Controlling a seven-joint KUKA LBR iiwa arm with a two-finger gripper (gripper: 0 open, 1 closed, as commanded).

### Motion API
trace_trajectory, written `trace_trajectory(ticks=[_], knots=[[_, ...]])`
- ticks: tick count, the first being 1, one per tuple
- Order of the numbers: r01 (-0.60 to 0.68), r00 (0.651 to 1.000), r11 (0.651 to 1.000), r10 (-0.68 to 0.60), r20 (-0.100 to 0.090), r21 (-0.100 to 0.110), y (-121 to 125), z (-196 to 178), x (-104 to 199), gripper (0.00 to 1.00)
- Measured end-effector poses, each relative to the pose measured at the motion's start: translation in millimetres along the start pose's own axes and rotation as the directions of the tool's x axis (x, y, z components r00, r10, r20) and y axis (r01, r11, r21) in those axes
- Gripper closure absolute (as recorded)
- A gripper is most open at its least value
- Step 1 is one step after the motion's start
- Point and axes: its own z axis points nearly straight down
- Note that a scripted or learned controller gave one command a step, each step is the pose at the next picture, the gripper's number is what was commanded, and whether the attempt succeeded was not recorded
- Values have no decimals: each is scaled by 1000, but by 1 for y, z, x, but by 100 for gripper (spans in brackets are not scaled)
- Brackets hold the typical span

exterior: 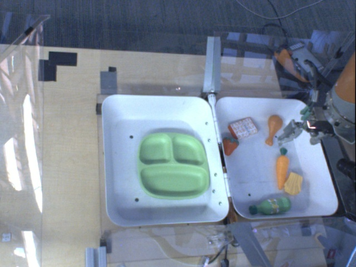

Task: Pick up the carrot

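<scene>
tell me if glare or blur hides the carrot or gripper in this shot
Camera view: the carrot is sharp and evenly lit in the right bin; the gripper is dim against the dark right side, so its shape is hard to read; glare streaks a clear panel at far left, away from both.

Two white bins sit side by side on the bench [67,149]. The left bin [119,204] holds a green divided plate [172,166]. In the right bin [320,202], the carrot [282,170] lies near the right wall, just beside a yellow wedge [293,183]. A green bottle [271,206] lies by the front wall, a drumstick [273,128] and a checkered block [243,128] toward the back, a strawberry [230,145] at the left wall. The gripper [290,131] hangs above the carrot, apart from it.
</scene>
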Motion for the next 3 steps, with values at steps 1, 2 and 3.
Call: trace_trajectory(ticks=[1,2,3], knots=[[276,961,961,-276,5,-8,-1,166,-35,0],[277,961,961,-277,5,-14,2,153,-34,100],[234,972,972,-234,2,-5,31,60,13,100]])
